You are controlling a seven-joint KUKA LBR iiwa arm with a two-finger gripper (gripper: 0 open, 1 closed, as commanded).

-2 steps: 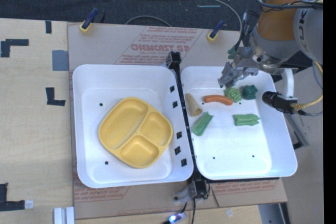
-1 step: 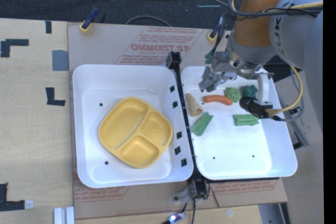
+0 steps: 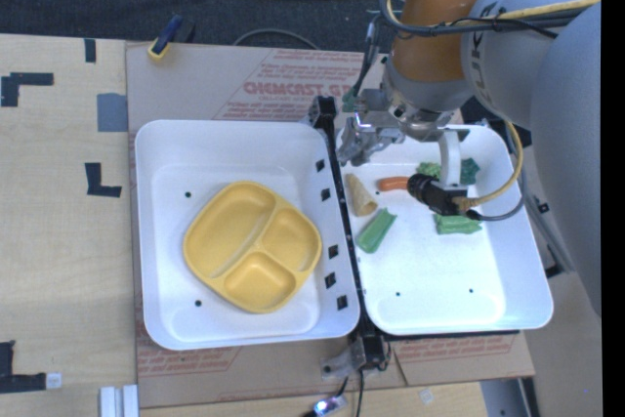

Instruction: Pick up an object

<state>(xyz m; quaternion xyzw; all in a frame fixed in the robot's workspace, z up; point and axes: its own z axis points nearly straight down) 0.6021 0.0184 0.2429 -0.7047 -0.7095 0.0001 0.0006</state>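
Observation:
My gripper (image 3: 361, 142) hangs over the upper left corner of the right bin (image 3: 488, 308), close to the divider between the bins. Just below it lie a tan wedge (image 3: 360, 195) and a small orange carrot-like piece (image 3: 393, 183). A green pod (image 3: 376, 230) rests further down, near the divider. More green pieces lie to the right, one (image 3: 457, 225) flat on the bin floor and one (image 3: 469, 169) partly behind the arm's cable. Nothing is visibly held by the gripper.
The left bin (image 3: 161, 210) holds a yellow divided plate (image 3: 252, 245). A black cable end (image 3: 432, 192) from the arm dangles over the right bin among the items. The arm's grey and orange body (image 3: 459, 5) covers the bin's far right corner.

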